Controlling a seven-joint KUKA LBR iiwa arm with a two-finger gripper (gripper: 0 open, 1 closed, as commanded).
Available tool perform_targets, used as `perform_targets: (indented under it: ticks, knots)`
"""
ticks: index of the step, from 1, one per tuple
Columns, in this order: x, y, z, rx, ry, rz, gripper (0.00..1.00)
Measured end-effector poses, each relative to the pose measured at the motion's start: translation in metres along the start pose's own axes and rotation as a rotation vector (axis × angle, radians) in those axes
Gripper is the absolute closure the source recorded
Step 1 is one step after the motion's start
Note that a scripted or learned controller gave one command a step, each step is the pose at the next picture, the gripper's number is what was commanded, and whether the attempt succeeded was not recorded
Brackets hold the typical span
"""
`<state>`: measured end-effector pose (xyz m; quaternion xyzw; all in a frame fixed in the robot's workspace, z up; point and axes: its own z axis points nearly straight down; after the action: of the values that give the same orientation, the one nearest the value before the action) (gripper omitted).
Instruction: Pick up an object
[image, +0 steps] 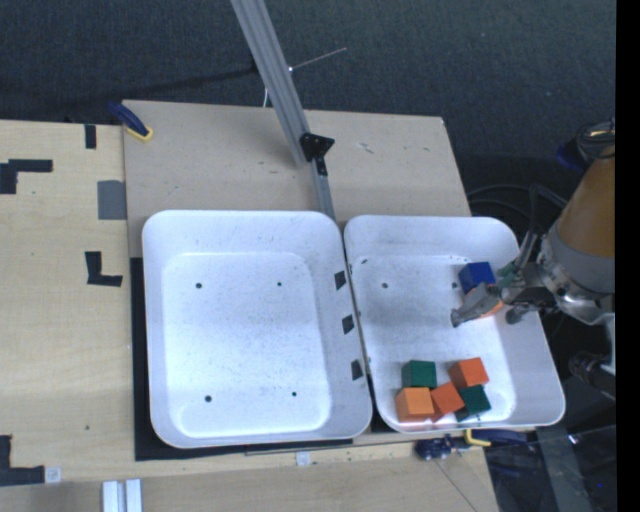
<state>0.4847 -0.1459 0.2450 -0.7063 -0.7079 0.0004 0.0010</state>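
Note:
My gripper (470, 308) hangs over the right bin (400, 240), near its right wall, and points left. Just above it, at the bin's upper right, lies a blue block (477, 273), very close to the gripper. A thin sliver of orange (491, 310) shows at the gripper, and I cannot tell what it is. Along the bin's front edge sits a cluster: a green block (419, 374), an orange block (468, 372), another orange block (414, 403), a third orange block (446, 399) and a dark green block (474, 401).
The left bin (160, 300) stands beside the right one. A slanted metal pole (283, 85) crosses the bench behind the bins. The arm's orange band (595, 215) shows at the right edge. A small blue and yellow object (132, 120) lies at the back left.

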Motion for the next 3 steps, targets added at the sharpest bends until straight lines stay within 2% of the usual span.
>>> perform_targets:
  ticks: [1, 2, 3]
  knots:
    - [0.000, 0.000, 0.000, 0.000, 0.000, 0.000, 0.00]
    - [-0.006, 0.006, 0.050, 0.005, -0.001, 0.001, 0.00]
    - [-0.006, 0.001, 0.114, 0.007, 0.001, 0.001, 0.00]
